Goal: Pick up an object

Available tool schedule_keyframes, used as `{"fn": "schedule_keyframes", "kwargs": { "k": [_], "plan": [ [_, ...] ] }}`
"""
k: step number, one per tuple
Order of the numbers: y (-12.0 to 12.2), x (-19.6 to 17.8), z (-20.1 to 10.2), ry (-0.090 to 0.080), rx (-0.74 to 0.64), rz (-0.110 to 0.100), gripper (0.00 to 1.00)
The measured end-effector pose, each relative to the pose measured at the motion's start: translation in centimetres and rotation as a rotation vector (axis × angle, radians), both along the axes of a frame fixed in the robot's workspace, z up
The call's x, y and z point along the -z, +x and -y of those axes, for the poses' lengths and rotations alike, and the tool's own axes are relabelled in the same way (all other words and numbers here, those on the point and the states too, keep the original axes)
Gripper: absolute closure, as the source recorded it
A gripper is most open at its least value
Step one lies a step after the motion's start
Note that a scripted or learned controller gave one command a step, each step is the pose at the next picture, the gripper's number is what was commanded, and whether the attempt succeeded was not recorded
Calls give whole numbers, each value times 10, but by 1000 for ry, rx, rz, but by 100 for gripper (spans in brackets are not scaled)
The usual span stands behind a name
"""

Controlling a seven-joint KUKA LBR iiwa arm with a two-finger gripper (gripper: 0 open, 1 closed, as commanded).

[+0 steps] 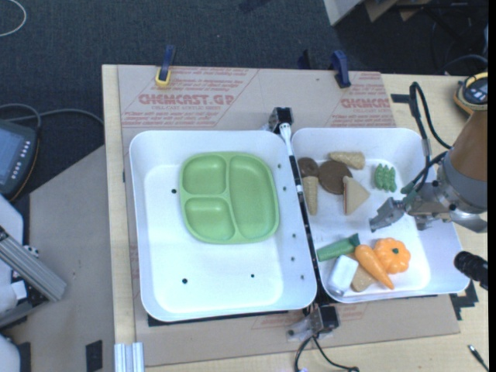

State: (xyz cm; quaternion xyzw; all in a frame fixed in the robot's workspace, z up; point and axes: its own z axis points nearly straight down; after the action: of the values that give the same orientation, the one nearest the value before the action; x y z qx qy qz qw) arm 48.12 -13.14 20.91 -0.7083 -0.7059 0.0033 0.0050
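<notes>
Bins: we count two white bins on the tabletop (116,208), a left bin (155,231) and a right bin (403,142), side by side.
Jaws: our jaws (385,215) hang over the right bin's middle, with nothing between them; we cannot tell how wide they stand.
Plate: we see one green divided plate (229,197) in the left bin, well off to the left of the jaws.
Just below the jaws: we count one orange pumpkin (392,255), one carrot (372,266), one green stick (336,248) and one white block (341,272).
Above and left of the jaws: we count one brown disc (333,176), one tan wedge (355,196), one cone (311,194) and one tan roll (346,159).
Just above the jaws: one green ridged piece (384,177).
Clamps: we count two blue clamps (339,68) at the board's far edge.
</notes>
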Motion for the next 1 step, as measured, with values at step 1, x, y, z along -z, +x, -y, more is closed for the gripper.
{"fn": "schedule_keyframes", "kwargs": {
  "k": [1],
  "plan": [
    [3,-5,0,-2,-3,11,0]
  ]
}}
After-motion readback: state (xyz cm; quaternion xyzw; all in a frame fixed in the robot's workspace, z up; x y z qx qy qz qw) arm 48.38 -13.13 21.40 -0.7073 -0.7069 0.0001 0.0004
